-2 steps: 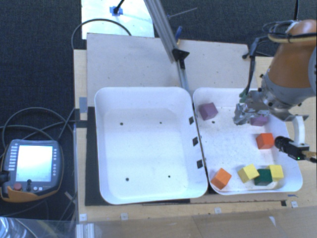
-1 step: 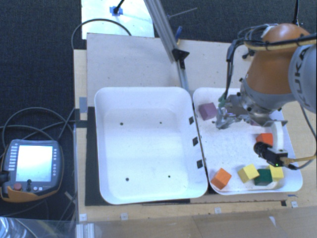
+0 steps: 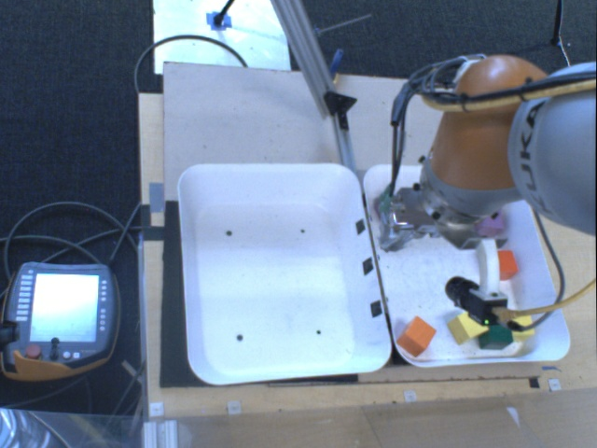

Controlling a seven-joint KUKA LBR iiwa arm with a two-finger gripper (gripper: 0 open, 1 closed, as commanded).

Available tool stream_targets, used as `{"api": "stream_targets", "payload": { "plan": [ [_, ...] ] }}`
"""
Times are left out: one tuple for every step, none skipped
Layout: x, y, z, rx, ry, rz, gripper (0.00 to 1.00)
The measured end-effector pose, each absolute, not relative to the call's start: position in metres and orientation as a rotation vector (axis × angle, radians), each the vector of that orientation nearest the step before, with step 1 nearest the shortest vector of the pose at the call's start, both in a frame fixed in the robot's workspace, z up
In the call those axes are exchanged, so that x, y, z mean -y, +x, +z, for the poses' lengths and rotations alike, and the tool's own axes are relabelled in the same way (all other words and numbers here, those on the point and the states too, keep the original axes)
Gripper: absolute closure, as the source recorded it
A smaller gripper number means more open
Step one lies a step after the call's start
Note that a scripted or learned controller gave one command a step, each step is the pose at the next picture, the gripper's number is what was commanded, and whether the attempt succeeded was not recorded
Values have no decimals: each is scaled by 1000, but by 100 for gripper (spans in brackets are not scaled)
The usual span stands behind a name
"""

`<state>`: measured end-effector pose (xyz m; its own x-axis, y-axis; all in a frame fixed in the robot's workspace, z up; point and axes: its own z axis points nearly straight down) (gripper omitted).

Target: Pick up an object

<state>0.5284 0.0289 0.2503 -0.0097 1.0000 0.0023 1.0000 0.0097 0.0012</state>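
My gripper (image 3: 395, 228) hangs low over the upper left part of the right bin (image 3: 550, 343), close to the wall it shares with the left bin. Something small and green (image 3: 381, 204) peeks out just beside the gripper. An orange block (image 3: 417, 335) lies near the bin's front edge. To its right, a yellow block (image 3: 465, 328) and a green block (image 3: 496, 338) sit close together. A second orange piece (image 3: 507, 265) lies at the right, and a purple piece (image 3: 492, 223) shows partly under the arm. The arm hides much of the bin's back.
The left bin (image 3: 191, 278) stands beside the right one, its white floor showing a few small dark specks. A slanted metal pole (image 3: 308, 35) crosses the bench behind the bins. A teach pendant (image 3: 61, 320) with cables lies off the bench at the left.
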Motion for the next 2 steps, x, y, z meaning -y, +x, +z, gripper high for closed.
{"api": "stream_targets", "payload": {
  "plan": [
    [-85, 513, 230, 2232, -2207, -3, 100],
    [-98, 509, 223, 2228, -2214, -2, 100]
  ]
}}
